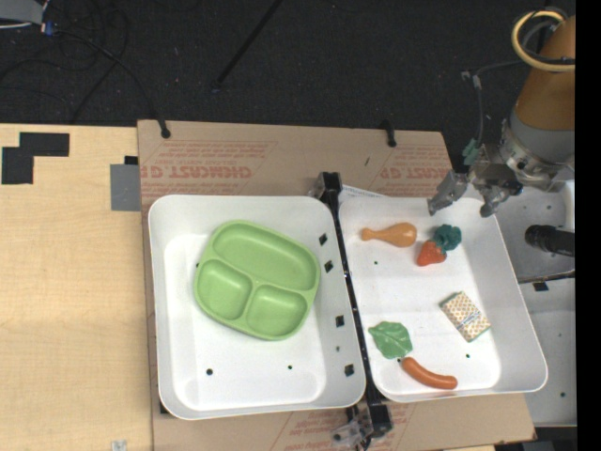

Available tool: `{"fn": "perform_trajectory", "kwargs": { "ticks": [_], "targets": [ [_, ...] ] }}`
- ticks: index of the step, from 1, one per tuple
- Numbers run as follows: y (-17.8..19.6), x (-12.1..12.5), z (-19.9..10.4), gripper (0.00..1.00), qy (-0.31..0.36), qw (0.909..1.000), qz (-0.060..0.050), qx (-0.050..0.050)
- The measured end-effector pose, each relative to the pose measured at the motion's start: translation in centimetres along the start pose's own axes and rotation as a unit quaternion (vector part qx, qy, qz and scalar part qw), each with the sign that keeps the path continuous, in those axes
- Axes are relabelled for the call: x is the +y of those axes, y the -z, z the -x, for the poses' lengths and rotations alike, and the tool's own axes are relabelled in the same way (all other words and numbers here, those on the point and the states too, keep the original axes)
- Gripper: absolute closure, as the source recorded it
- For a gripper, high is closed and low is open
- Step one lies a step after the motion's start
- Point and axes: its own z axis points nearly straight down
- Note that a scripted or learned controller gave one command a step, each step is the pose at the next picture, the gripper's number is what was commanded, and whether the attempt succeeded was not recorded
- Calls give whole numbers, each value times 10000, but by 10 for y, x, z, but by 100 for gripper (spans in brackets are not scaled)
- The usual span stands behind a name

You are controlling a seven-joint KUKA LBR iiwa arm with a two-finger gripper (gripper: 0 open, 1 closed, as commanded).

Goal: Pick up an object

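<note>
Sitting in the left bin (178, 383), well away from the work: a green divided plate (256, 280). Lying in the right bin (521, 346), from left to right: a green leaf (390, 337) with an orange sausage (429, 374) just below it, an orange drumstick (392, 234) near the top wall, a red strawberry with a green top (438, 245), and a patterned small box (465, 315). Judging the strawberry the nearest candidate, being almost under the arm. Doing this step well: centring above the strawberry before descending, turning so the fingers straddle its narrower width, and keeping clear of the drumstick beside it and of the bin's upper wall. Hovering at the bin's upper right corner, above the desk: the claw (467, 198), fingers spread apart, released, grasping nothing and touching nothing. Lying flat and apart from one another, all the pieces, so probably no crowding during a straight-down approach.
</note>
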Motion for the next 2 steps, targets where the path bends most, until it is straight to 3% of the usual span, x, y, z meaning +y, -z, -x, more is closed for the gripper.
{"fn": "perform_trajectory", "kwargs": {
  "ticks": [1, 2],
  "targets": [
    [8, 2, 0, 0, 10, 10000, 66, -12],
    [-47, -5, -8, 0, 1, 10000, 32, -4]
  ]
}}
